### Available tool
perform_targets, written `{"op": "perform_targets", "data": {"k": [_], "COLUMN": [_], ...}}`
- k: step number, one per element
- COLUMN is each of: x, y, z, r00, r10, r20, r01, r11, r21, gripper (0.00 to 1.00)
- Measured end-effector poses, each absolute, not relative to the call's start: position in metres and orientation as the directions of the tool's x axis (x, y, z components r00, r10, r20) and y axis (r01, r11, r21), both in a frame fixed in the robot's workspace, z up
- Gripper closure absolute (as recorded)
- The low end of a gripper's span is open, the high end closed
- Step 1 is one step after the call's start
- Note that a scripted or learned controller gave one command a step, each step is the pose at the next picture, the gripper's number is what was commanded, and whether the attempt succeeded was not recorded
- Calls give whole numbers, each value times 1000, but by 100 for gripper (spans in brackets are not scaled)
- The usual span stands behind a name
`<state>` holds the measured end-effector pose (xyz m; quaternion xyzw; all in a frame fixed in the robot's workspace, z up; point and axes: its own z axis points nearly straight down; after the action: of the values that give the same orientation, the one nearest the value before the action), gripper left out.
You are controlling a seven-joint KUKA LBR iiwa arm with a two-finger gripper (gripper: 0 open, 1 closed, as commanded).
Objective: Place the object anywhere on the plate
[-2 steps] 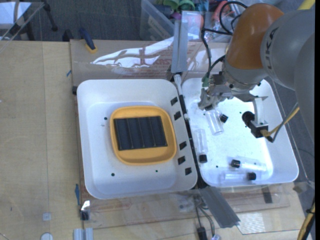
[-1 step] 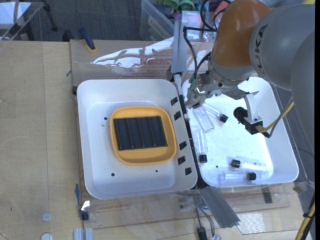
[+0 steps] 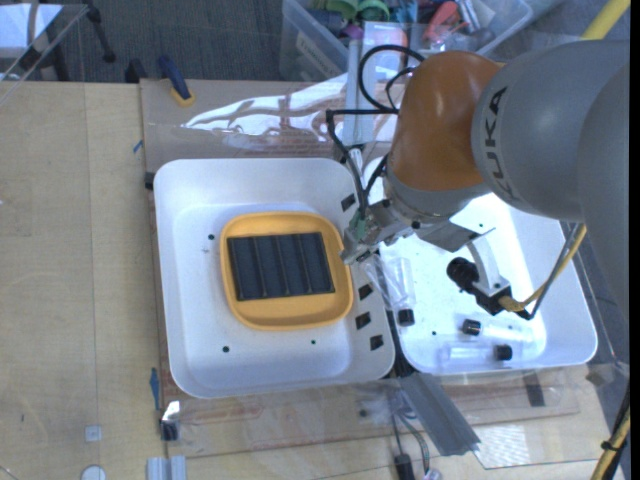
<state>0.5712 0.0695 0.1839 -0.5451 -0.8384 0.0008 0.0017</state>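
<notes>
Camera view | arm (image 3: 540,118) lettered "KUKA" | pincer (image 3: 362,236) beside yellow plate (image 3: 286,268), state unclear

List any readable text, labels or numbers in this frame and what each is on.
"KUKA", seen in part and turned sideways, in dark letters on the grey arm next to its orange band.
Nothing else reads: the yellow plate with its dark ribbed centre, the left white bin and the right white bin carry no lettering. The box of toys at the top is too blurred to tell.
</notes>
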Motion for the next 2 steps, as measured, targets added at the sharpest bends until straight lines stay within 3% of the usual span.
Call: {"op": "perform_targets", "data": {"k": [1,2], "x": [520,587], "y": [114,101], "z": [166,181], "r00": [-555,-656], "r10": [832,754], "r20": [3,-2], "r01": [832,754], "r11": [555,656], "r21": [-4,3], "gripper": [100,100]}}
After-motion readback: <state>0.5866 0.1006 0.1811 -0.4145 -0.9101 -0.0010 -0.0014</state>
